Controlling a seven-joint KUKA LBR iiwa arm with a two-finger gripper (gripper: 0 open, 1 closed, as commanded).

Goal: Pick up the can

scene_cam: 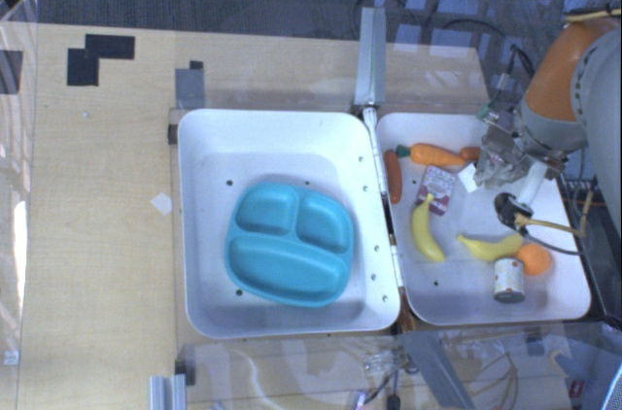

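White-labelled and small, the can (pixel 508 280) stands upright in the near right corner of the right bin (pixel 573 309), untouched. Just beside it on the right lies an orange fruit (pixel 535 259), and a yellow banana (pixel 491 247) lies just beyond it on the far side. A second banana (pixel 425 229), a dark packet (pixel 436 190), a carrot (pixel 435 154) and a sausage (pixel 393 176) lie further left. The gripper (pixel 498 161) hangs over the bin's far side, well apart from the can; whether it is open or closed I cannot tell. The left bin (pixel 194 233) holds a blue divided plate (pixel 289 242). Judging by this, the pick has not begun: approach, grasp and lift all remain.
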